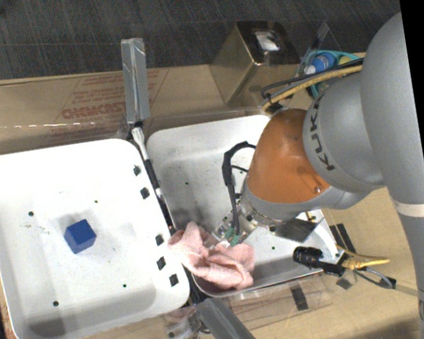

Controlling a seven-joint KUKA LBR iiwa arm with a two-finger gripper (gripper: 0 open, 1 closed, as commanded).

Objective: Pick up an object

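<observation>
Blue cube (80, 235) left bin; pink cloth (214, 258) (crumpled) right.

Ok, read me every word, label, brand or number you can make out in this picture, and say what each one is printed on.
"KU", the visible black letters running up the grey robot arm beside its orange band; the rest is cut off.
Red print on the flat brown cardboard sheet behind the shallow white bins: too faint and blurred to read.
White label on the small brown cardboard box: too small to read.
</observation>
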